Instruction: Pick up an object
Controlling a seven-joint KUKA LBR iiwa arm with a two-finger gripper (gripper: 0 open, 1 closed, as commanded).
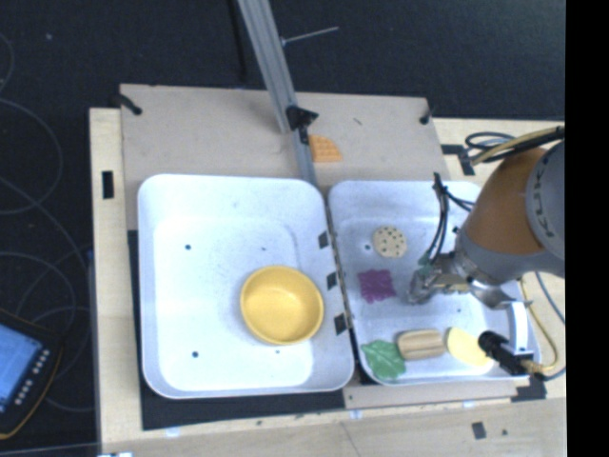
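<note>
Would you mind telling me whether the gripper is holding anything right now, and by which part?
It cannot be told: the gripper sits low in the right bin beside the purple piece, too blurred to show any hold.

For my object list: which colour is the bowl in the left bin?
Yellow; the bowl shows plainly in the camera view.

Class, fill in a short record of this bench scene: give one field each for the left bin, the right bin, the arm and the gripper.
left bin: holds a yellow bowl, upright
right bin: round tan disc with holes, purple square, green piece, tan block, pale yellow piece
arm: reaches in from the right, over the right bin
gripper: low in the right bin, just right of the purple square; nothing seen held
</note>
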